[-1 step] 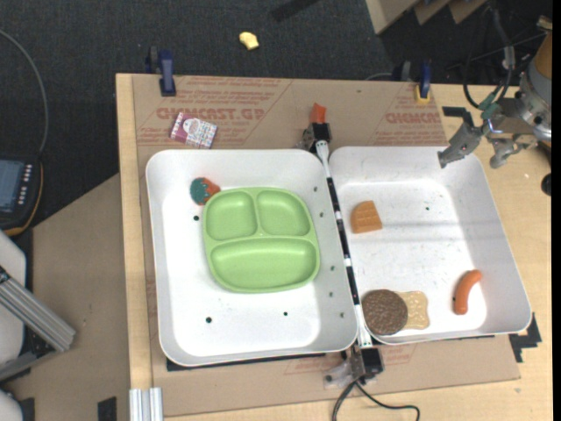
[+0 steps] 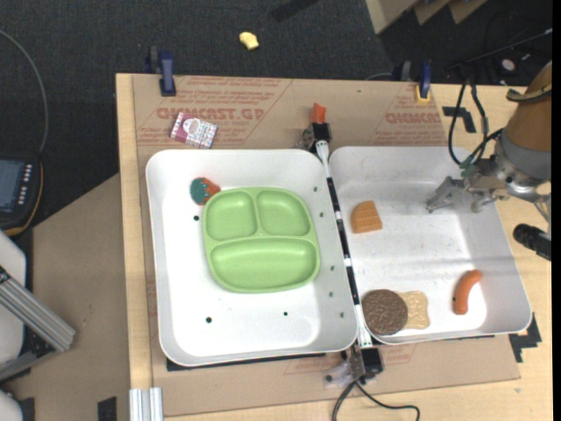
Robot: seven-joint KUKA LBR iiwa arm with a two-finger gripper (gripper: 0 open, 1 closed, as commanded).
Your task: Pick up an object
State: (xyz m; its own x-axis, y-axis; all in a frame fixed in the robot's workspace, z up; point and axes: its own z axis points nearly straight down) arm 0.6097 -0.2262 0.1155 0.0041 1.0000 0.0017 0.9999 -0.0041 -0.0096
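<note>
Your hand hangs open over the right bin, holding nothing. You still have to grab something. The orange block sits nearest; the sausage and cookie lie farther off.

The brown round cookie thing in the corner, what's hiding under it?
The brown round patty lies partly on a tan cracker-like piece. Its right part shows; the covered part cannot be seen.

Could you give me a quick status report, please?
Gripper over right bin, holding nothing. Orange block nearest, untouched. Nothing in the way.
</note>
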